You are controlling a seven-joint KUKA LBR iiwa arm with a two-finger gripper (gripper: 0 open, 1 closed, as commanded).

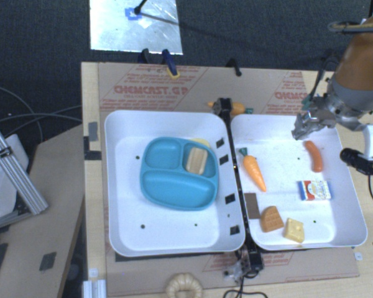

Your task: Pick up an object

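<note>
My gripper (301,129) hangs over the upper right part of the right bin (280,126), a little up and left of a red sausage (314,155). Nothing shows between its fingers. Lower in that bin lie an orange carrot (254,172), a small blue and white box (314,190), a brown bread slice (271,219), a pale cracker (294,230) and a dark brown bar (251,205). The left bin (127,185) holds a blue divided plate (179,172) with a tan bread piece (196,161) in its upper right compartment.
The grey arm with its orange band (360,61) comes in from the upper right. A black clamp strip (235,166) runs between the bins. A shiny metal sheet (135,16) lies beyond the bench, and a metal frame (9,166) stands at left.
</note>
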